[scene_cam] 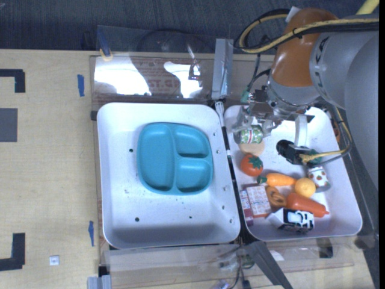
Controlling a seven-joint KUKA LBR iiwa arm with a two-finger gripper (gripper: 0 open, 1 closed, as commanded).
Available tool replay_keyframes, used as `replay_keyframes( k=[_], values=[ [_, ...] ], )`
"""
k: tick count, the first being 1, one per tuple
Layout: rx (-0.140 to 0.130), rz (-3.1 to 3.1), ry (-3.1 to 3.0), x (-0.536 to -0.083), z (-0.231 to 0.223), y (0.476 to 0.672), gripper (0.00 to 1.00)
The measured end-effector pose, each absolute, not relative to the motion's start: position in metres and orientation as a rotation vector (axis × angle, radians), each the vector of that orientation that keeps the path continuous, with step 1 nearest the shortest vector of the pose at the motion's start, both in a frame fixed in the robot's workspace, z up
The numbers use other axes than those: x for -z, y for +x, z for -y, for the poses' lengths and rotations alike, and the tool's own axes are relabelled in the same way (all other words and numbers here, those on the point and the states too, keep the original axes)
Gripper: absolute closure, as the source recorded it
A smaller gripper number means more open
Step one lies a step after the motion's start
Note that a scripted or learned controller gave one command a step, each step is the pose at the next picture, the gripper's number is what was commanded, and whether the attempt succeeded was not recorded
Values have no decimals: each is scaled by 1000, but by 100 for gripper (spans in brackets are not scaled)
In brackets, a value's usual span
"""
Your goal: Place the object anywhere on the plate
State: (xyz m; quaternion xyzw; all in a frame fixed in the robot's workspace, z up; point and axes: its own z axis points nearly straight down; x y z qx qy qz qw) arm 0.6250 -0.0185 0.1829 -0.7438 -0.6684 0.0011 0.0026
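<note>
While claw [252,124] hovers, toys [283,188] crowd right bin [346,212].

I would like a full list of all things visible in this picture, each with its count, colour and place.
bins: two, white, side by side on the bench
plate: one, blue, three compartments, middle of the left bin
round toy: one, cream with green, top of the right bin, under the gripper
tomato: one, red-orange, right bin by the divider
carrots: two, orange, right bin
lemon: one, yellow, right bin
packet: one, red and white, lower left of the right bin
arm: one, grey with an orange band, reaching in from the right
gripper: one, above the round toy
</note>
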Motion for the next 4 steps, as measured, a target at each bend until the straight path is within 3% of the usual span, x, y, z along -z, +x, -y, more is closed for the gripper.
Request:
replay_keyframes(
  k=[1,2,3,4],
  values=[
    [-11,2237,-2248,-196,-12,642,100],
    [-4,2245,-2218,-190,-26,640,0],
    [-9,2243,-2261,-210,-7,644,100],
    [-10,2243,-2248,-206,-12,643,0]
  ],
)
